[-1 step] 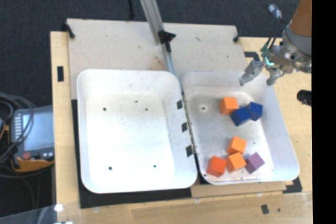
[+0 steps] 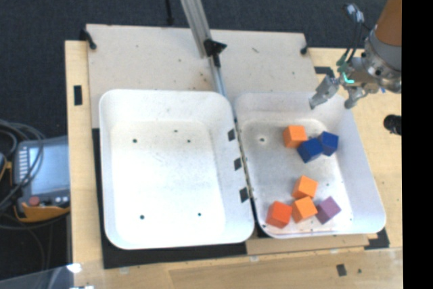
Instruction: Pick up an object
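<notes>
Claw [image 2: 336, 93] hovers over the right bin's [image 2: 371, 176] far right corner, fingers spread wide, holding nothing. Nearest orange cube [image 2: 294, 136] lies down-left of it, touching a blue cube [image 2: 310, 149]; the other blocks cluster farther toward the near rim.

my arm [image 2: 391, 24] runs off the right side of the view, so just the orange band and the wrist show. my gripper [image 2: 336, 93] hangs over the far rim of the right bin [image 2: 358, 166], and its fingers [image 2: 323, 93] are small and blurred. one blue cube [image 2: 310, 149] covers part of the other blue cube [image 2: 329, 142]. an orange cube [image 2: 304, 208] overlaps the purple cube [image 2: 328, 209] beside it. the screen device [image 2: 40, 169] at the left is cut by the edge. the metal rail [image 2: 193, 3] leaves the frame at the top.
</notes>
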`<state>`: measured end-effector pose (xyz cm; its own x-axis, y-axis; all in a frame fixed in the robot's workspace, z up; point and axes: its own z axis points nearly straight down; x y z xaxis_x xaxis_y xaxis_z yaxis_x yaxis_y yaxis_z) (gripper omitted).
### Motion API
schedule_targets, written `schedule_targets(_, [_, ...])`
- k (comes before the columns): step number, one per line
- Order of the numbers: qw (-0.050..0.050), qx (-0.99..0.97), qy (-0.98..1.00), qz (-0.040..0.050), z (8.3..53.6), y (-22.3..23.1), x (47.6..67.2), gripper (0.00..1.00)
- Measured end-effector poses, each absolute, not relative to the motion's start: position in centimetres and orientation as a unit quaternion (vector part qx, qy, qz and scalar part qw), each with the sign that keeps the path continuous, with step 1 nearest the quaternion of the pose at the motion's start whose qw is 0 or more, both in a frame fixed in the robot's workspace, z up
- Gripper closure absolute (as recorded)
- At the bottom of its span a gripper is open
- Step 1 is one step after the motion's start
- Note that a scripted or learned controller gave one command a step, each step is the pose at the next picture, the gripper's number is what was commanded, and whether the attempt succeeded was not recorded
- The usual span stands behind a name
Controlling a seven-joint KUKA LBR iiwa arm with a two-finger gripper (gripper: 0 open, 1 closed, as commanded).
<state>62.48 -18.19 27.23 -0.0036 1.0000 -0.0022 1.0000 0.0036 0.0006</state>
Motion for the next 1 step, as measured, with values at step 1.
schedule_targets(1, [-0.001, 0.707, 0.707, -0.0021, 21.53, -17.79, 61.6, 0.0])
